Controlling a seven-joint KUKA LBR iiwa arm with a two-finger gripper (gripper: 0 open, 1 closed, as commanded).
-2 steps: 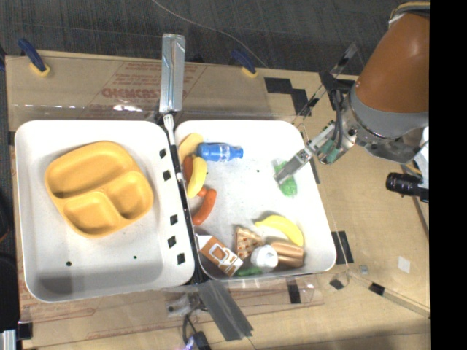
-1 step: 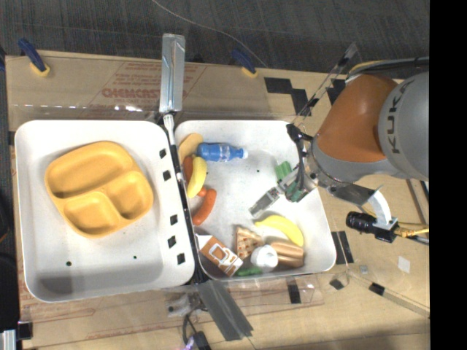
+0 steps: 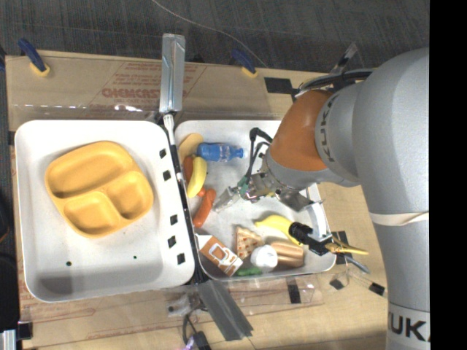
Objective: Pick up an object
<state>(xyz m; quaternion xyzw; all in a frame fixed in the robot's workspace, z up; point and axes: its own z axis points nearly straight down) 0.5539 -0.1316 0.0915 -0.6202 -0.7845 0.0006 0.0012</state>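
Tool [image 3: 230,197] sits low in the right bin [image 3: 241,131], about the middle of it, reaching in from the grey arm [image 3: 372,137] whose orange band [image 3: 303,133] hangs over the bin's right half. Whether the tool is released or clenched cannot be told from this angle, and it is not clear that anything is grasped. Its tip points toward the bin's left wall and lies just beside an orange stick [image 3: 204,206], which rests aslant against that wall.

Things that could be picked up all lie in this right bin. A banana [image 3: 197,177] lies along the left wall above the orange stick, and a blue bottle [image 3: 219,152] lies on its side near the far edge. Below the tool are a yellow rounded piece [image 3: 271,226], a tan wedge [image 3: 246,240] and a copper cylinder [image 3: 286,254] with a white cap [image 3: 263,257]. A brown box [image 3: 219,255] leans in the near left corner, with something small and green [image 3: 248,272] just beside it.

The left bin [image 3: 44,268] holds a yellow divided tray [image 3: 98,187], well apart from the tool. Both bins stand on the bench [image 3: 354,203]
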